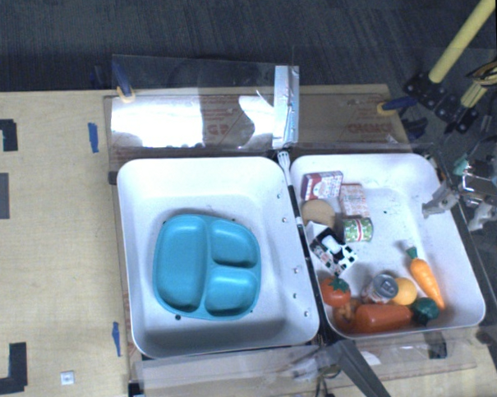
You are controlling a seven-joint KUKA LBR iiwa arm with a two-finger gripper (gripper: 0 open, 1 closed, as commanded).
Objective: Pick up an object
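**Operator:** So, which item is the best candidate for pickup, and where is it located?

**Technician:** The toy carrot (424, 278). It lies in the right bin (395, 166), near its right wall, pointing from far-left to near-right, with its green top at the far end. It appears to be hollow moulded plastic: judged light, rigid and not fragile, but smooth, so it may slip. Recommended hold: across the thick part just below the green top, jaws set square to its long axis.

**Operator:** What else is in that bin?

**Technician:** A crowded near-side cluster: a red sausage-shaped piece (383, 315), a yellow rounded piece (405, 291) touching a small metal-topped can (385, 287), and a dark green piece (426, 310) beside the carrot's tip. Further left sit a black-and-white cow-patterned toy (333, 253), a green-labelled tin (357, 229), a tan rounded piece (318, 211) and two printed cartons at the far side. The rounded items are likely to roll.

**Operator:** And the left bin?

**Technician:** The left bin (149, 181) holds a glossy blue divided plate (207, 265), rigid, with three compartments.

**Operator:** Gripper status?

**Technician:** The gripper (454, 194) is at the right bin's right rim, well clear of the carrot. Whether it is released or clenched cannot be determined.
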